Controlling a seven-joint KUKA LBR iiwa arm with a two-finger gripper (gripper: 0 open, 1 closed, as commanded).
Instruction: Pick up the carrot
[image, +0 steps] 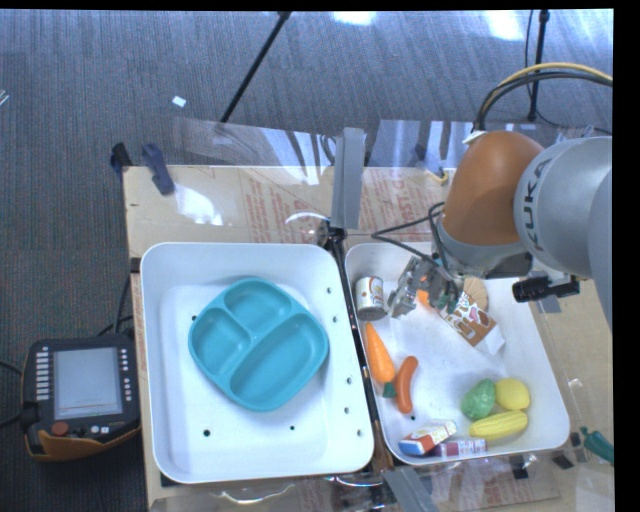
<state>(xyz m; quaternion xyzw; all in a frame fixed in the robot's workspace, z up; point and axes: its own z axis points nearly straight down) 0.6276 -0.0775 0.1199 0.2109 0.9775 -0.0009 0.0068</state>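
- The carrot (379, 353) lies in the right bin (535, 345), in the lower middle of the frame, close to that bin's left wall, with its thin end pointing up the frame.
- Just to the right of the carrot lies a red sausage (405, 384), tilted, its upper end near the carrot's thick end; whether they touch is not clear.
- The gripper (412, 290) hangs over the upper left part of the right bin, up the frame from the carrot and apart from it. Whether it is open or closed cannot be told, and nothing can be seen held in it.
- A small can (370, 296) lies on its side just left of the gripper, near the bin's left wall.
- A brown and white carton (472, 320) lies tilted just right of the gripper.
- In the lower right corner of the right bin sit a green vegetable (480, 399), a lemon (512, 394) and a banana (498, 426), close together.
- A small red and white box (428, 439) lies at the bottom edge of the right bin.
- The left bin (160, 300) holds a blue divided plate (258, 343) in its middle.
- The grey arm (560, 205), with its orange band, enters from the upper right of the frame.
- A handheld control unit (82, 390) with a screen lies at the lower left, off the tabletop (240, 200).
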